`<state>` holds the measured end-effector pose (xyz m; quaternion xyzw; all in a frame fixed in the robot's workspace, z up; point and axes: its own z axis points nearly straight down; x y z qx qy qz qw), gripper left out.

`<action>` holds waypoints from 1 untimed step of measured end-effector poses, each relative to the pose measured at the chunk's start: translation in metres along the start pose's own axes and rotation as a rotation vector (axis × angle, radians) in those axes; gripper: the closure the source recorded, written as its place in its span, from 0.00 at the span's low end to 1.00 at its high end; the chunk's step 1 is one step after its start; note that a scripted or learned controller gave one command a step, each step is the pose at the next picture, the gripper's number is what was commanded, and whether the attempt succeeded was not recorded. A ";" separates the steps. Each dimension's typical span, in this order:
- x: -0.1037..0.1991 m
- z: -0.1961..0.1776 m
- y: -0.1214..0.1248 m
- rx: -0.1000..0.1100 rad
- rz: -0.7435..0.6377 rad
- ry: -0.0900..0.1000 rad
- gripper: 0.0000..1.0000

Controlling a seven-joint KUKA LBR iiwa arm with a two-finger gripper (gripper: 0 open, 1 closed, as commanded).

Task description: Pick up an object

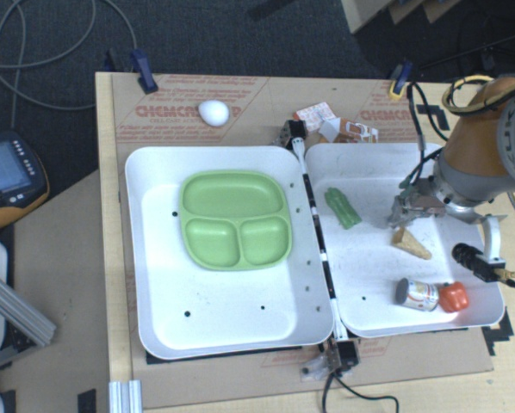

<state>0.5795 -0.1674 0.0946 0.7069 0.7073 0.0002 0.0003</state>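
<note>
A tan wedge (412, 243) lies in the right bin (369, 317), just below the gripper (410, 215), whose tips hang close over its upper end. Whether they touch it cannot be told, nor how far the gripper is open. A green pickle (342, 207) lies to its left; a small can (419, 295) and an orange piece (453, 298) lie further below.

Grey arm (499, 157) with an orange band, black and yellow cables, metallic gripper (410, 214).
</note>
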 end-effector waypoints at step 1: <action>-0.007 -0.023 -0.070 0.002 0.002 0.000 1.00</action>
